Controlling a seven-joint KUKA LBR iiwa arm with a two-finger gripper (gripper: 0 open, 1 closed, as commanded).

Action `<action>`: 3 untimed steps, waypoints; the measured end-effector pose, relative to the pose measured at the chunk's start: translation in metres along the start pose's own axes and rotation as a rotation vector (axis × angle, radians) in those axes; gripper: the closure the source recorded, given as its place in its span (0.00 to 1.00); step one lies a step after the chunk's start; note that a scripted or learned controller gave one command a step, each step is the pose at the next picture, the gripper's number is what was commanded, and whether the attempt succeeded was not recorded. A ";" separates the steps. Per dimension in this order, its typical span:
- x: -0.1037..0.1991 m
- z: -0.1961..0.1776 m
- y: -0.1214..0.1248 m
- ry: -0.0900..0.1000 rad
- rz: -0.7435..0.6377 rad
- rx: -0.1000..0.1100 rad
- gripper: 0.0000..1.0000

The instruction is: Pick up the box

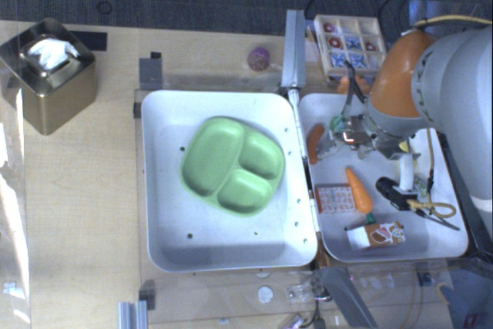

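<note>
Camera view, nearest first: the box point(375, 233) is lying flat by the near wall of the right bin point(454, 246), apart from the gripper point(347, 136). Just beyond it, a red-patterned pack point(333, 199) and a carrot point(358, 189) are lying side by side. Farther back, the gripper is hanging over the bin's middle, beside a sausage point(314, 142); how far open it is cannot be told, and nothing is showing in its grasp. A green plate point(233, 165) is sitting in the left bin point(166, 243).
</note>
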State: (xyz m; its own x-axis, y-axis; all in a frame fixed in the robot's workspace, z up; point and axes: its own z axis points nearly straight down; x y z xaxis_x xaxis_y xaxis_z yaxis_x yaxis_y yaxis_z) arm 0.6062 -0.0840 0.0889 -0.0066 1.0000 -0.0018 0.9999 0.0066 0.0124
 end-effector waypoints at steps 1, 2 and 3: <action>-0.047 -0.042 0.034 0.000 0.039 0.004 0.00; -0.005 -0.001 -0.035 0.000 -0.092 -0.002 0.00; -0.006 -0.015 -0.031 -0.003 -0.092 -0.014 1.00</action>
State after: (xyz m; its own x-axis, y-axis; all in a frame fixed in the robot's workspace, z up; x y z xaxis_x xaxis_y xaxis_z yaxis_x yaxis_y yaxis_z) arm 0.5746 -0.0900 0.1033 -0.0985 0.9951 -0.0070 0.9948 0.0986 0.0255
